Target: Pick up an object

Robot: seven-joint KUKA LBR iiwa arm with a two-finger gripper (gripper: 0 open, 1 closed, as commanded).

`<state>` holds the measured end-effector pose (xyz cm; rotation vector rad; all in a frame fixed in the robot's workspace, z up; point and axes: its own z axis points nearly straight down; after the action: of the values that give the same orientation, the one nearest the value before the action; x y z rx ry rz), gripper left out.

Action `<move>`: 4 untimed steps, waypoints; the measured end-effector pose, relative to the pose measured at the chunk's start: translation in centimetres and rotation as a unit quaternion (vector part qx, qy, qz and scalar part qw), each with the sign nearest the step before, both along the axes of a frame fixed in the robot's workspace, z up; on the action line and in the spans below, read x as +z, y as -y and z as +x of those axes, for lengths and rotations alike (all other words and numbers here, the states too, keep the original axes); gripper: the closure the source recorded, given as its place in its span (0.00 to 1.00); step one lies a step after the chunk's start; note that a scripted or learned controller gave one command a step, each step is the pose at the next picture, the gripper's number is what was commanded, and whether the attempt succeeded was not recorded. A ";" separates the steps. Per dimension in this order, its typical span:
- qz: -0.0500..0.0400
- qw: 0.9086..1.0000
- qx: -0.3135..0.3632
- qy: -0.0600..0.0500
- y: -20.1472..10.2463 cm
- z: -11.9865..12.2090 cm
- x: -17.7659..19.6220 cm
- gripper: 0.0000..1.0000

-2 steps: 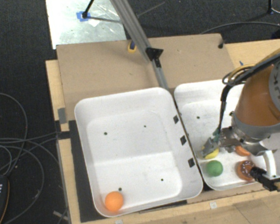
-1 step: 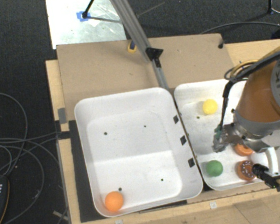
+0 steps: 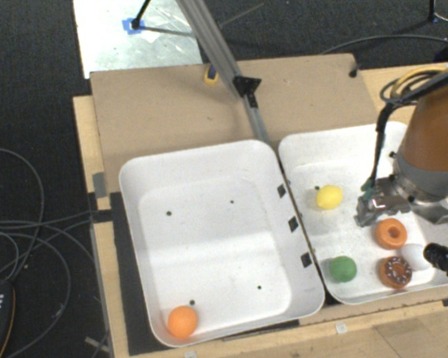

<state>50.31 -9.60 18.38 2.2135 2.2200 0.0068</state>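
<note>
Camera view: gripper point(image 3: 369, 211) hangs low over the right bin point(image 3: 342, 144), at the end of the grey arm point(image 3: 440, 141) that comes in from the right. Its metal parts show as a small grey cluster just left of the wrist, but whether it is open or shut I cannot tell, and nothing can be seen held in it.

Four things lie near it in the right bin. The orange ring point(image 3: 392, 233) sits just below and slightly right of the gripper, almost touching in this slanted view. The yellow ball point(image 3: 329, 196) lies to its left and a little higher, near but clearly apart. The green ball point(image 3: 342, 269) is lower left, by the bin's front wall, and the brown donut point(image 3: 396, 272) is straight below the ring, near the front edge.

The left bin point(image 3: 197, 163) holds an orange ball point(image 3: 181, 321) in its front left corner, well apart from the gripper.

The ring looks the nearest target: the move turns on a short shift toward the bench front and a touch right. The ring is round and flat, so it has no long axis to line up with; a grasp probably needs one finger through the hole or both across the rim.
</note>
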 end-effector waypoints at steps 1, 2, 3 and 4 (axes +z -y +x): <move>0.000 1.000 0.001 0.000 -0.2 0.1 4.4 1.00; 0.000 1.000 0.001 -0.001 -0.2 0.3 6.5 1.00; 0.002 1.000 0.004 -0.003 -5.4 -0.5 5.5 1.00; 0.002 1.000 0.005 -0.002 -10.8 -0.4 6.3 1.00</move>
<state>49.89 1.22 24.66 2.2074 2.2351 0.0060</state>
